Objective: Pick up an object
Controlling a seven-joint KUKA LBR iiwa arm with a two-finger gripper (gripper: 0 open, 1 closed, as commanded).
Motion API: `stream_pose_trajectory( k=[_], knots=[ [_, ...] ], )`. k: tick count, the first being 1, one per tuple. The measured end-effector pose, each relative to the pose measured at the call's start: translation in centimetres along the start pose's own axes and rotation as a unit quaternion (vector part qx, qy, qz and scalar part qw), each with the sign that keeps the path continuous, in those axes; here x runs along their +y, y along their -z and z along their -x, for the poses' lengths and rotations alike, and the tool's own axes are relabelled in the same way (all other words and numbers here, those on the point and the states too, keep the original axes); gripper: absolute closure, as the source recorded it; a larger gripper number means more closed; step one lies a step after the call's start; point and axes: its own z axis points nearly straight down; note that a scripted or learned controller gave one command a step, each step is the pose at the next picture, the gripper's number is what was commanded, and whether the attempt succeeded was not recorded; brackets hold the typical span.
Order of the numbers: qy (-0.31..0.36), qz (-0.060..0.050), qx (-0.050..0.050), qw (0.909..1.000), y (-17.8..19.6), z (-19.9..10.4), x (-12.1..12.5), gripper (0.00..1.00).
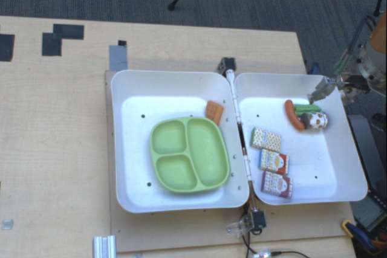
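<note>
Two white bins point(181, 84) sit side by side on the pale bench; my gripper point(320, 90) hovers over the right bin's far right corner, its state I cannot tell. Nearest lies the orange sausage point(294, 115), just left and nearer the camera, its long axis slanting along the bin's back, touching a green-topped toy point(314, 119).

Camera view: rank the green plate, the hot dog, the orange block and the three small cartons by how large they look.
1. Green plate, by far.
2. Hot dog and the three cartons: too alike to rank.
3. Orange block, smallest, though partly behind the plate.
</note>
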Motion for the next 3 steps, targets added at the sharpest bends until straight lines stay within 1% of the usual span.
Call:
stream_pose_trajectory(
  k=[1,2,3],
  knots=[
    [-0.002,0.002,0.000,1.0000,-10.9,-3.3,-2.8,0.00],
    [-0.002,0.012,-0.002,0.9999,-14.8,-6.3,-7.1,0.00],
    [-0.001,0.015,-0.001,0.9999,-13.6,-6.4,-6.8,1.00]
  ],
)
